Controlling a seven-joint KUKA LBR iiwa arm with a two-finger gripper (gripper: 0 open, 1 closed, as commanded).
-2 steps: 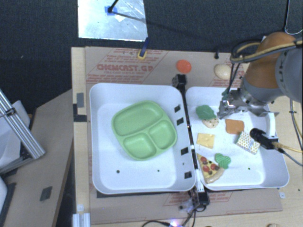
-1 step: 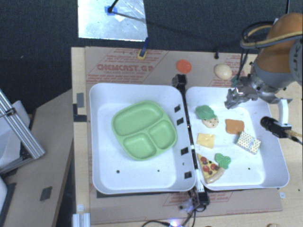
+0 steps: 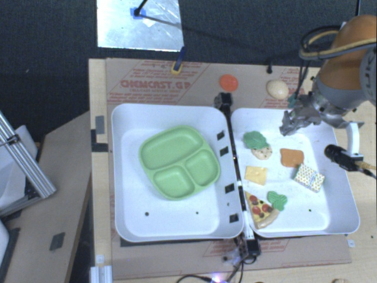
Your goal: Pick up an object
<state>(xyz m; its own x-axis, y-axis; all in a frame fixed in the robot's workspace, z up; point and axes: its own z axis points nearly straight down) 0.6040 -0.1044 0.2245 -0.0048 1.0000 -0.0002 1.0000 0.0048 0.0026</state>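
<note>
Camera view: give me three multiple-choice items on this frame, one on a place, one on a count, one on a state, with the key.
1. Where does the green plate lie?
A. In the left bin
B. In the right bin
C. On the bench outside the bins

2. How many compartments does the green plate have?
A. One
B. Three
C. Five

3. How is the hand placed?
A. Resting inside the green plate
B. Over the far part of the right bin, nothing seen between its fingers
C. Lifting the pizza slice high

Key: 1 A, the plate sits alone in the left bin. 2 B, one large and two smaller sections show. 3 B, it hangs above the bin's far edge, the pizza slice lying at the near edge.
</note>
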